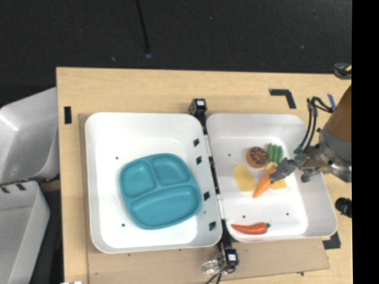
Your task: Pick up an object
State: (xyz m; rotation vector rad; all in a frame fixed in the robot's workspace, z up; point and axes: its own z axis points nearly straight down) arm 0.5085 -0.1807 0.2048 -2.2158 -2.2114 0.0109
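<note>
The right bin [296, 218] holds a cluster of toy foods: a brown round donut-like piece [257, 156], a green piece [275, 152], a yellow piece [243, 177], an orange carrot [262, 186] and, near the front wall, a red chili pepper [250, 228]. My gripper [283, 169] reaches in from the right and hangs right over the carrot's upper end, beside the green piece. Nothing shows as lifted off the bin floor.
The left bin [106, 223] holds a blue three-compartment plate [160, 189]. The bins meet along a central divider with black clips [208, 176]. The wooden bench [71, 218] surrounds both bins, and a white object [23, 141] sits off its left edge.
</note>
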